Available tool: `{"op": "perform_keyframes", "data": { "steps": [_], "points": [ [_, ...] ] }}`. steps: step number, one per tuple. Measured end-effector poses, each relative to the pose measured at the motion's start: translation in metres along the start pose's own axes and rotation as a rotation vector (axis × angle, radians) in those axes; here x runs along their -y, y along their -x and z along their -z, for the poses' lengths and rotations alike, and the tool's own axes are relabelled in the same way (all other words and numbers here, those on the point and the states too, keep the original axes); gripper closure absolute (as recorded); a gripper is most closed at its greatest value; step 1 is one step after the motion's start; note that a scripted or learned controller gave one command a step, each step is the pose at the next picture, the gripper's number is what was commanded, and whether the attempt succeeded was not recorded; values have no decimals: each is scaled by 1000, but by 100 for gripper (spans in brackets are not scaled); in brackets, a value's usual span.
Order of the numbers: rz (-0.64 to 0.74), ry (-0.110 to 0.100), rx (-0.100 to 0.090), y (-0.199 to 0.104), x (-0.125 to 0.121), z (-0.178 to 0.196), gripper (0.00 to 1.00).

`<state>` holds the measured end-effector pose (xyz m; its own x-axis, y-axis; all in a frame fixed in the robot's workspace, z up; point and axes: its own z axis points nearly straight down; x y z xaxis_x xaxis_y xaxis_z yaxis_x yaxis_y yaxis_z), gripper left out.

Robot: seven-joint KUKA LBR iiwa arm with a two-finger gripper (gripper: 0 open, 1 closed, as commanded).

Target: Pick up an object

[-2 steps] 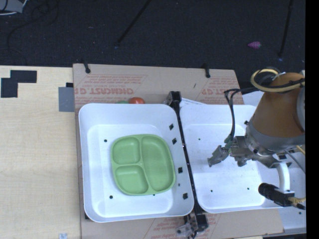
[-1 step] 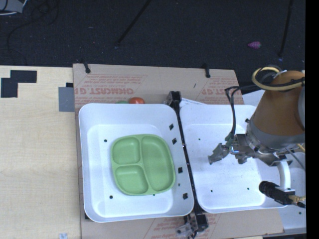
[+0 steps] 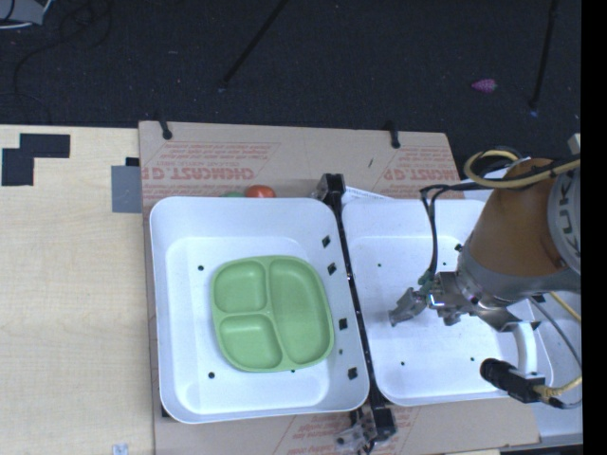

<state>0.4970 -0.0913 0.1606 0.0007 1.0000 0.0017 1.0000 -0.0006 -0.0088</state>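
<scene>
From where I stand, the nearest thing is the front rim of the two bins, and in the right bin (image 3: 417,368) the end effector (image 3: 410,308) hangs low over bare white floor, its small metal fingers splayed apart a little toward the divider and holding nothing between them. That is the worry: as far as I can make out there is nothing under it to take, so a closing move here would likely pinch air or scrape the plastic. The only clear candidate for picking is the green divided plate (image 3: 272,312), lying flat in the middle of the left bin (image 3: 180,254), well apart from the end effector and on the far side of the black clip rail (image 3: 346,282) that joins the bins. A flat plate with a low rim looks hard to grip from above; I'd guess the fingers would slide off unless they caught an edge or a partition wall. The arm (image 3: 517,235) reaches in from the right, its orange band bulking above the wrist, the wrist bent down and leftward, cables looping around it. Farther back, just behind the left bin's far wall, a small red object (image 3: 260,192) sits on the cardboard sheet (image 3: 285,159) covering the surface.
</scene>
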Motion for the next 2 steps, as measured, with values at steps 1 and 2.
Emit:
{"op": "perform_keyframes", "data": {
  "steps": [1, 2],
  "points": [
    [1, -1, -1, -2, 0, -64, 0],
    [-1, 5, 0, -3, 0, -73, 0]
  ]
}}
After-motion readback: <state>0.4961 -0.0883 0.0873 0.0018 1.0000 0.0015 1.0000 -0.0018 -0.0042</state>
